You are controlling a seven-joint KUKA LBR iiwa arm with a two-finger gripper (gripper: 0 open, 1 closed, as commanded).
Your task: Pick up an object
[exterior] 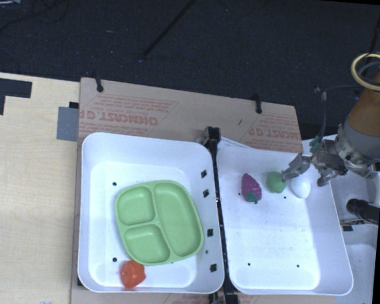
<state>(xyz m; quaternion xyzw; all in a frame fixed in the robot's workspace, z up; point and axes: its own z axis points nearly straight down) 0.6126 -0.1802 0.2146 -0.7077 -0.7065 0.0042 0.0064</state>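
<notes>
In the right bin (279, 270) lie three small things near the far side: a purple piece with a green tip (251, 187), a green ball (275, 182) and a white rounded object (301, 187). My gripper (309, 173) hangs over the bin's far right corner, open, its fingers spread just above the white object. One finger (294, 168) points toward the green ball. Nothing is held between the fingers.
The left bin (101, 173) holds a green divided plate (158, 222) and a small orange-red object (132, 274) at its near edge. A black divider (214, 210) runs between the bins. The near half of the right bin is bare white floor.
</notes>
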